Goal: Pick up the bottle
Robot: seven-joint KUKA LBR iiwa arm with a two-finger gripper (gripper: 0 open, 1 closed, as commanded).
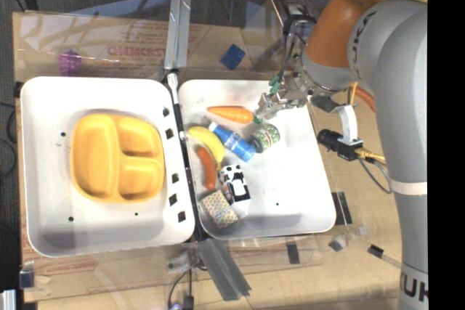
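A: Bottle (236,142) lies on its side in the right bin (301,185), blue body, white cap end toward the banana (205,142). Its far end touches a green patterned can (266,136). Carrot (231,114) sits just above it.

B: Gripper?

A: Gripper (272,102) hangs over the bin's upper part, near the carrot's tip and just above the can. Whether it is spread or closed, cannot tell at this angle. Nothing visible between its tips.

B: How would the bottle handle?

A: Judging by looks: small plastic, light, fairly stiff, smooth and round, so likely to roll or slip out of a two-finger pinch. Best hold is across the mid-body, fingers square to its long axis.

B: Hazards?

A: Crowding. Banana, can and a red sausage-shaped toy (208,165) leave little finger room; a nudge could roll it. Left bin (43,105) holds a yellow divided tray (118,155), well apart.
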